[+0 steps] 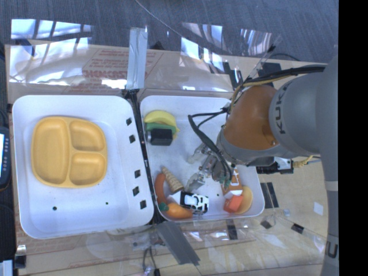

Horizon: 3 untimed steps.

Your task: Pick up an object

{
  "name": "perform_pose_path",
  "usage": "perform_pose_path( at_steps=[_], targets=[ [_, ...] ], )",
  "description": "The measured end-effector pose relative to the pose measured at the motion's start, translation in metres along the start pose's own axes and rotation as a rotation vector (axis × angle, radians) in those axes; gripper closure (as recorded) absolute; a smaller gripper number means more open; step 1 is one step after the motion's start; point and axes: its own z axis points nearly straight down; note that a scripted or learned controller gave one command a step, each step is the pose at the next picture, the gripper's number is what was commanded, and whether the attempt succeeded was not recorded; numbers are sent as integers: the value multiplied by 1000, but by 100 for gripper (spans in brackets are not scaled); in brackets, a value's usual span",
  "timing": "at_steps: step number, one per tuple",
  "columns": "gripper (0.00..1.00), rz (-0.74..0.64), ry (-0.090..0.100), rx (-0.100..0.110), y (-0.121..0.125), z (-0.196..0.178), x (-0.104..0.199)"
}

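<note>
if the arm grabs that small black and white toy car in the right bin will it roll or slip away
Probably a bit of both. The small black and white toy car looks hard and glossy, so it could slip. If its wheels turn, a nudge may roll it, though the orange carrot-shaped toy lying against it and the right white bin wall nearby should limit travel. It looks light.

Toys (pixel 183 200) crowding right bin's (pixel 172 105) near edge

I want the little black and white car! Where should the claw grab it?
Probably across the toy car's narrow middle, coming straight down from above. It lies flat by the right bin's near wall, with the carrot tight against it, so a sideways approach looks blocked.
</note>
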Motion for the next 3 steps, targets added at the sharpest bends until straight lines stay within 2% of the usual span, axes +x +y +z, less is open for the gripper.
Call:
perform_pose_path(
  at_steps=[1,2,3],
  targets=[
    [0,6,-1,-13,-51,-2,-2],
    [0,179,-35,0,-11,-7,29],
    [0,119,2,-16,-56,-23,18]
  ],
)
